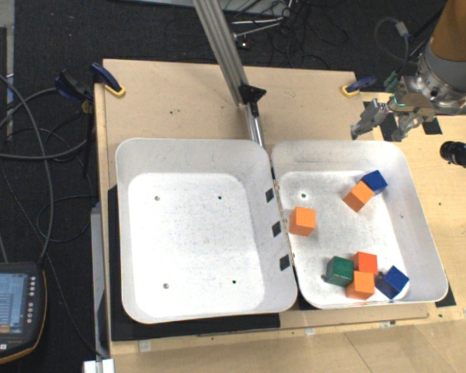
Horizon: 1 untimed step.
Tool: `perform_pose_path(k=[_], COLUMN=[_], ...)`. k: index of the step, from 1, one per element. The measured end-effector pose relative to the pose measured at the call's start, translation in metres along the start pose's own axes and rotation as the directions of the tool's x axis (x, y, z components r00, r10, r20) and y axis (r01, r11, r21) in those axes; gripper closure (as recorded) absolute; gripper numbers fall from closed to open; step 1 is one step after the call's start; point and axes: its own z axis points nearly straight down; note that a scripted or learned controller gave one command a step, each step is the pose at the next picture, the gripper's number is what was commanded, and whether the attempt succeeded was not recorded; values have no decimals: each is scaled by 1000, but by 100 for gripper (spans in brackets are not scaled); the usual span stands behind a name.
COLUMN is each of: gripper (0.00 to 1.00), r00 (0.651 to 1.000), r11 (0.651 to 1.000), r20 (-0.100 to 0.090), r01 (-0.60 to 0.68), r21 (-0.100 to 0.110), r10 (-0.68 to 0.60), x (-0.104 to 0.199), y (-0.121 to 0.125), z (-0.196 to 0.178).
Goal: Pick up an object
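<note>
The right bin [419, 231] holds several small blocks. An orange block [302, 221] lies near its left wall. Another orange block [358, 196] touches a blue block [374, 181] toward the back. At the front sit a green block [341, 271], two orange blocks [364, 273] and a blue block [392, 281] bunched together. My gripper [380, 124] hangs above the bench just behind the right bin's far edge, open, with nothing between its fingers.
The left bin [190, 228] lies beside the right one. A slanted metal pole [221, 41] runs down to the gap between the bins. Clamps [109, 80] sit at the board's back corners. A pendant screen [12, 309] lies at the left.
</note>
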Motion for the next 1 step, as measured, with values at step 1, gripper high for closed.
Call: perform_pose_path(k=[1], gripper=[0], r00=[1000], r11=[1000], r20=[0], r01=[0], r21=[0], r10=[0], x=[0], y=[0], z=[0])
